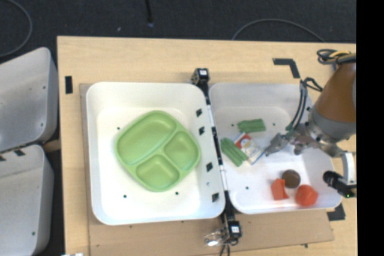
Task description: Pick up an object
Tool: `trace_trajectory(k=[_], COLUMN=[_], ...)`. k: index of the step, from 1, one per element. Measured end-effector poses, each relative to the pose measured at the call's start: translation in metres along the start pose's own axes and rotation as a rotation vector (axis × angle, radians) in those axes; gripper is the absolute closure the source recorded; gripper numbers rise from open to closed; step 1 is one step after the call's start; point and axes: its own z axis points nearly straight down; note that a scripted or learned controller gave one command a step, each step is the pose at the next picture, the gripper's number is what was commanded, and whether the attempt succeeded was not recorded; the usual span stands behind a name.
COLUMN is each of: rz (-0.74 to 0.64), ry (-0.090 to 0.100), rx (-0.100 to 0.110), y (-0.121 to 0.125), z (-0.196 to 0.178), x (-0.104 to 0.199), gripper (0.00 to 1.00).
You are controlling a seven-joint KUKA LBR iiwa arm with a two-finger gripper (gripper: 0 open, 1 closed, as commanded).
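The right bin (264,96) holds several small objects. A green block (251,125) lies near its middle, and a second green block (231,151) lies slanted by the left wall. Between them sits a small white and red item (243,141). A brown ball (291,177), an orange-red block (278,189) and a red piece (306,195) sit near the front edge. My gripper (272,146) hangs low in this bin, just right of the white and red item and the slanted green block. The grey and orange arm (336,106) comes in from the right.
The left bin (102,105) holds a green divided plate (157,150). A black-clipped divider (211,141) runs between the bins. Cables (300,99) trail along the arm over the right bin's back right corner.
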Motion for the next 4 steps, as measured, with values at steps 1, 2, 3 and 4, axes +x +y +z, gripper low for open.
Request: trace_trajectory(k=[1, 2, 3, 4], rz=[0.004, -0.002, -0.004, -0.006], ry=[0.001, 0.001, 0.0, 0.002], rx=[0.001, -0.002, -0.002, 0.003], y=[-0.001, -0.005, -0.003, -0.003], z=[-0.011, -0.073, -0.127, -0.135], x=[-0.001, 0.0, -0.002, -0.004], gripper=[1.0, 1.0, 1.0, 1.0])
